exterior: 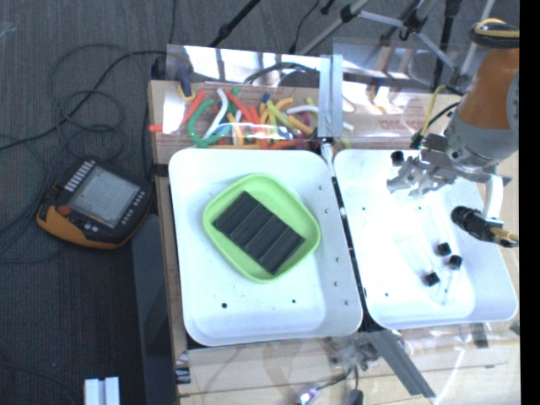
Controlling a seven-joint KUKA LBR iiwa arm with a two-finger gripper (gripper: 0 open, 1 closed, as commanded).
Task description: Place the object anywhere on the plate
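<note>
Hovering my end effector (pixel 419 175) over the right bin (pixel 380 294), grip state unclear, I should check the green plate (pixel 219 205) already carries the dark slab (pixel 257 232).

Grey arm (pixel 481 133), orange band (pixel 492 83)

Pendant (pixel 93 203) on floor (colourful cables (pixel 245 116) behind).
</note>
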